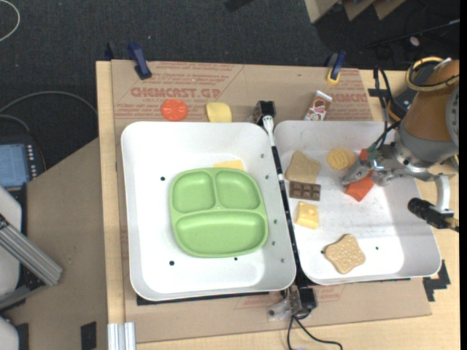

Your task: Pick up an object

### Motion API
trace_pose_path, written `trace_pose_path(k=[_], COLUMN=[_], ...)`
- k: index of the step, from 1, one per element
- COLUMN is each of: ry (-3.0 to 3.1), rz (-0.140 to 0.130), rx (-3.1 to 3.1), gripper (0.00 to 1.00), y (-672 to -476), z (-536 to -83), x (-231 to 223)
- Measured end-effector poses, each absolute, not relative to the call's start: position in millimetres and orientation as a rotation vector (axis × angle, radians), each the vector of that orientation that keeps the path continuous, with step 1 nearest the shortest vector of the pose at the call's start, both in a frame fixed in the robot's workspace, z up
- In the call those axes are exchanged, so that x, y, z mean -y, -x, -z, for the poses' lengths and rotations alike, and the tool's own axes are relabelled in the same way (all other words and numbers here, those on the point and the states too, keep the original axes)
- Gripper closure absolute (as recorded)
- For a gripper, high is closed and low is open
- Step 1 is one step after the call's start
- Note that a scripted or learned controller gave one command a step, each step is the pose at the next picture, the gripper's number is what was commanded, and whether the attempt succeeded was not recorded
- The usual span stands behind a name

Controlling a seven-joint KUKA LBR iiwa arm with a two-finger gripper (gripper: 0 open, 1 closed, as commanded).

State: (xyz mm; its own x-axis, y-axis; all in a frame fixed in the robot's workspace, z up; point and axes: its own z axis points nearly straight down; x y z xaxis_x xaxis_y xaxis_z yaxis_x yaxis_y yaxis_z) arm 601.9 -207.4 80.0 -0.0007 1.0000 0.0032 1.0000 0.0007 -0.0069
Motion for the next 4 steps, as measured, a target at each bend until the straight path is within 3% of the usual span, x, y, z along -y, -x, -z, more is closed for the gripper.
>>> trace_pose_path(k=[1,2,3,4], ry=[2.224,2.223,2.219,2.223], rz=[0.002,0.001,0.003,0.004], rx=[2.223,2.223,2.228,2.23], gripper=[1.0,0.0,0.0,1.0], y=[-604.2,-603.9,-651.0,-650.5], z=[-96,-95,-85,-98], x=[209,209,173,176])
